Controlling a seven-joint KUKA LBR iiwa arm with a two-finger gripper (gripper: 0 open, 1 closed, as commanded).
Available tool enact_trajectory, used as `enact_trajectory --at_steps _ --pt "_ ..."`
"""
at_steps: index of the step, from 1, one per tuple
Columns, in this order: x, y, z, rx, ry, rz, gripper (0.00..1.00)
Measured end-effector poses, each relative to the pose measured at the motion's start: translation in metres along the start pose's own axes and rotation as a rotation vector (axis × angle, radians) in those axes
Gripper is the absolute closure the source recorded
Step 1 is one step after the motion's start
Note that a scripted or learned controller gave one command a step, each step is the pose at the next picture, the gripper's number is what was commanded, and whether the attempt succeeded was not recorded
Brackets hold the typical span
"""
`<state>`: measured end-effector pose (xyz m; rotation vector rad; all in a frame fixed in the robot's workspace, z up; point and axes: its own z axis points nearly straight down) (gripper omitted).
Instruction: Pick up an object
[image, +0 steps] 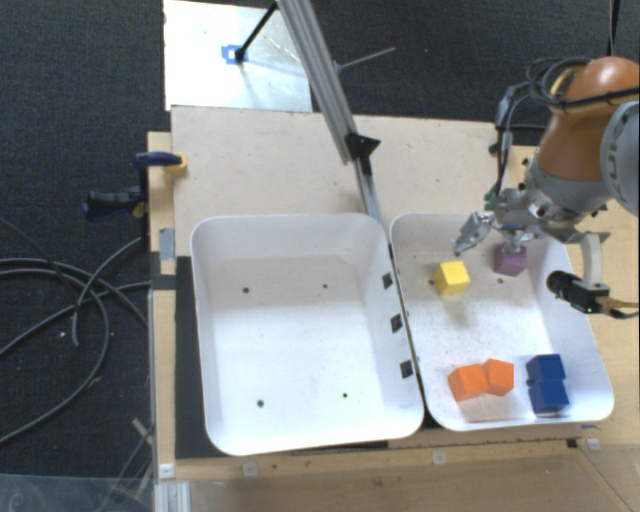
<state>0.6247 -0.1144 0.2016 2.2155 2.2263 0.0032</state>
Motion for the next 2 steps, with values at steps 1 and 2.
enact_trajectory --at_steps 1,2 --pt "0.028 -0.010 0.114 0.002 -0.004 -0.001 0.00" --pt "0.028 -0.009 0.100 -0.001 -0.002 -0.001 1.00"
